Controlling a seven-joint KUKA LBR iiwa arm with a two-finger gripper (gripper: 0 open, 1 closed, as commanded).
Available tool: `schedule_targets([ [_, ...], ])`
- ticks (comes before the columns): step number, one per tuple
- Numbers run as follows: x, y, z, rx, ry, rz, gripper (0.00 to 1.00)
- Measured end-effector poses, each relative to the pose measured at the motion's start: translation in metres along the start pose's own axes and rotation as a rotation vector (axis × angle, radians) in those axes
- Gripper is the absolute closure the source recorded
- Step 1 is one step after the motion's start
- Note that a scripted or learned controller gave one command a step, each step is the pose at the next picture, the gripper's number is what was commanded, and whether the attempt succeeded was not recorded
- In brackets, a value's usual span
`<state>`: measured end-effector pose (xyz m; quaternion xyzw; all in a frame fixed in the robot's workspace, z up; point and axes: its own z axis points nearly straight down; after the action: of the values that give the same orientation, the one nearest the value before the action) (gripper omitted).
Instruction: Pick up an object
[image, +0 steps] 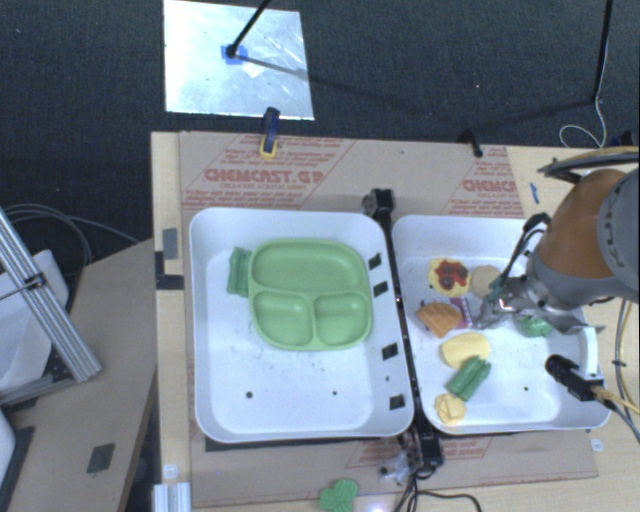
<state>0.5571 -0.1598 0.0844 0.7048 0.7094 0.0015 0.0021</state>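
Arm reaching into the right bin (520, 232), tool (487, 312) low among the toy food.

From above, the tool sits just right of an orange ridged piece (439, 318), with a purple bit touching it; whether its fingers are spread or closed I cannot tell. Below it lie a yellow lump (465, 348), a green pickle-like stick (467, 378) and a small yellow piece (449, 408). A red-and-yellow round piece (449, 274) lies up-left. The left bin (215, 400) holds a green divided plate (306, 294).

Gripper (490, 305) lowered into the right bin (560, 415). Just left of it lies an orange toy food piece (439, 318); below it, a yellow piece (465, 349) and a green piece (468, 377). A green divided plate (308, 292) sits well left, in the left bin (215, 400).
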Motion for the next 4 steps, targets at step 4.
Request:
schedule_targets([
  [4, -0.005, 0.006, -0.01, 0.002, 0.0, 0.002, 0.0],
])
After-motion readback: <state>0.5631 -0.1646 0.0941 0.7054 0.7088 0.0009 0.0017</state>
